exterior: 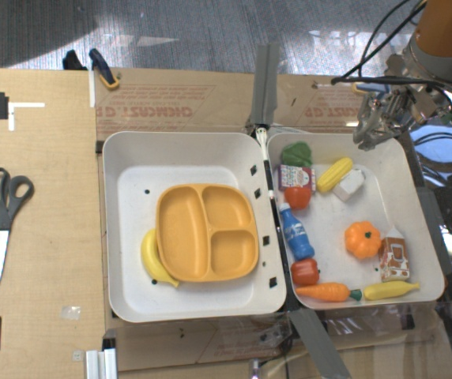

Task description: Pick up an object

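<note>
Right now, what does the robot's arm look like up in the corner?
The arm shows a wide orange band with grey below it. Black cables loop beside it and run toward the wrist. The gripper at its end is grey metal with small blue bits.

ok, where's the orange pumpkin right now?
The pumpkin sits in the right bin, right of centre, just left of the small carton and above the yellow banana along the bottom wall.
</note>
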Available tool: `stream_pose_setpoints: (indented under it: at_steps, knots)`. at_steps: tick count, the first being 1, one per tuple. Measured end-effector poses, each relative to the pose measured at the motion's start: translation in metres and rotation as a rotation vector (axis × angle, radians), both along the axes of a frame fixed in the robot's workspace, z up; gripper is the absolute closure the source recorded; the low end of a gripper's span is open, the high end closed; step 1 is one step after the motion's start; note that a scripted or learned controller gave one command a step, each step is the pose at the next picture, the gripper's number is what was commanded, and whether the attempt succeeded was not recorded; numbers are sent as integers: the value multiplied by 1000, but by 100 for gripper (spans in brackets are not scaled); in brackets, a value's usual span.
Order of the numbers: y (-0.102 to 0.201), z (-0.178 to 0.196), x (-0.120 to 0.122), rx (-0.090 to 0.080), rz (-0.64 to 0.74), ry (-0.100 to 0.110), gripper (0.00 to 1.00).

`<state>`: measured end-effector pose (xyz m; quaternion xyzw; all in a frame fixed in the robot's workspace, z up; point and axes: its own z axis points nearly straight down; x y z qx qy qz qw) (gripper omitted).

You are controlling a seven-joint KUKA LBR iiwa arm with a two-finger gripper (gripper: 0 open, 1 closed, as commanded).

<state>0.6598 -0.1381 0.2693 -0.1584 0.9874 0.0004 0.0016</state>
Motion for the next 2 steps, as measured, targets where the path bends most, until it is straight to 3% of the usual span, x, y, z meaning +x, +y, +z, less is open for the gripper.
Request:
stream_pose_setpoints:
  at_steps: [1,2]
  knots:
    - [34,-164,0,-1,-105,-5,100]
    - [7,53,0,-1,-12,-4,100]
